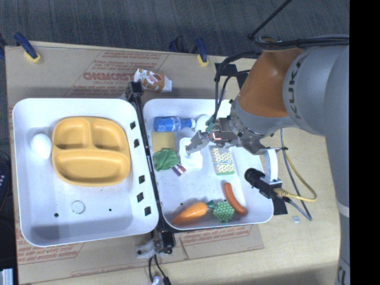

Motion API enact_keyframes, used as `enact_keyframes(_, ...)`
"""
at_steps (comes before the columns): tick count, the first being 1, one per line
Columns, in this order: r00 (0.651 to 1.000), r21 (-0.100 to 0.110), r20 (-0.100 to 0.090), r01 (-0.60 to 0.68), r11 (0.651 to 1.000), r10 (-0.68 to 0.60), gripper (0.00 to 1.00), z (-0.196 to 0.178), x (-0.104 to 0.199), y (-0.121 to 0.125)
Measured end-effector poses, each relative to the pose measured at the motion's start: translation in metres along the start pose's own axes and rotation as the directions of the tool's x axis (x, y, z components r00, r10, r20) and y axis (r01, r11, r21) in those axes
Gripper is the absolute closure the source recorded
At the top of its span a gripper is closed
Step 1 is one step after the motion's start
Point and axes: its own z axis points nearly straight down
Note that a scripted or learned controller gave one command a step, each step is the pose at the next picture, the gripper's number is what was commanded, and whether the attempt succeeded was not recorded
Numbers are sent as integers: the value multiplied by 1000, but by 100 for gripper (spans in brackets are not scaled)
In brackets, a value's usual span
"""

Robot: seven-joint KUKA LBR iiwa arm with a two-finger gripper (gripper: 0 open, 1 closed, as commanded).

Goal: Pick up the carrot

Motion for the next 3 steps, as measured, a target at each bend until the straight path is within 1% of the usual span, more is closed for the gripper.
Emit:
enact_keyframes(1,1000,2,0,7,1000,-7,0,72,-10,-63)
enact_keyframes(2,999,-2,1,42,999,-42,0,117,-86,-33)
enact_keyframes(3,999,-1,1,48,999,-48,100,107,-86,-32)
